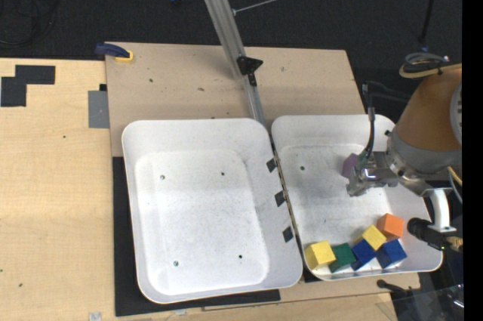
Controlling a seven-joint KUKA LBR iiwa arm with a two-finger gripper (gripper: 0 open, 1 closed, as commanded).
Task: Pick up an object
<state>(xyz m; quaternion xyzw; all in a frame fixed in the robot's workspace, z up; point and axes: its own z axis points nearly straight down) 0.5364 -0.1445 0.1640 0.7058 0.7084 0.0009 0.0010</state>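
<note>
From the fixed camera above the counter [226,85], two shallow white plastic bins sit side by side: the left bin [151,153] and the right bin [324,134], touching along a seam marked with small black clips.

The grey arm with its orange band [430,115] reaches in from the right over the right bin. Its metallic two-finger tool [361,180] hangs low over the middle of that bin, toward its right side. Something small and purple [352,165] shows at the tool's left edge, possibly a block pressed against or caught by the fingers, but the view is too blurred there to say whether it sits between them, and whether the tool is wide or narrow I cannot tell.

The other loose objects are clustered in the near right corner of the right bin: a yellow cube [321,253], a green block [342,257], a blue block [363,254], a second yellow block [373,238], an orange block [392,224] and another blue block [392,252], packed close with several touching. They lie near the tool but apart from it.

A slanted aluminium rail [223,17] rises from behind the bins.
</note>
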